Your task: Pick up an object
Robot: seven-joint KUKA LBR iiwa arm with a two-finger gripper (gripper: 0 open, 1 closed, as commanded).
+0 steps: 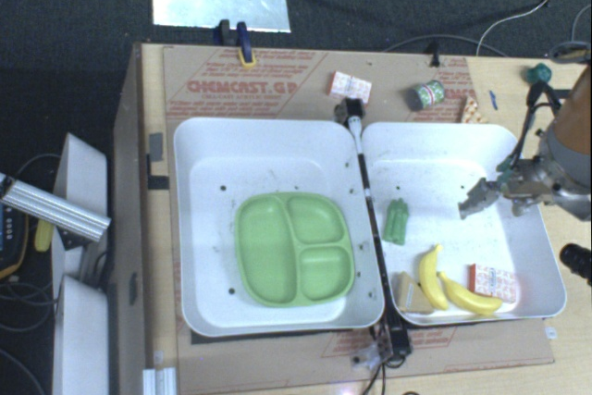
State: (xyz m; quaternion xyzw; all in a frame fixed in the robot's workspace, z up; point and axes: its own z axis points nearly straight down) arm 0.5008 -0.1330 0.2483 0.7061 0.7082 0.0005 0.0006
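Note:
The right bin (444,153) holds a small green bottle-shaped item (396,222) near its left wall. Along its front lie two yellow bananas (430,276) (470,296), a beige block (407,291) and a red-and-white box (493,280). My gripper (497,202) hangs over the right half of this bin, above and behind the bananas. Its fingers (476,198) are spread open with nothing between them, and it touches none of the objects.
The left bin (199,162) carries a green divided plate (294,247). Behind the bins, a small green can (427,94) and a patterned packet (351,86) lie on the cardboard. A black divider (367,190) runs between the bins. Cables hang at the right.

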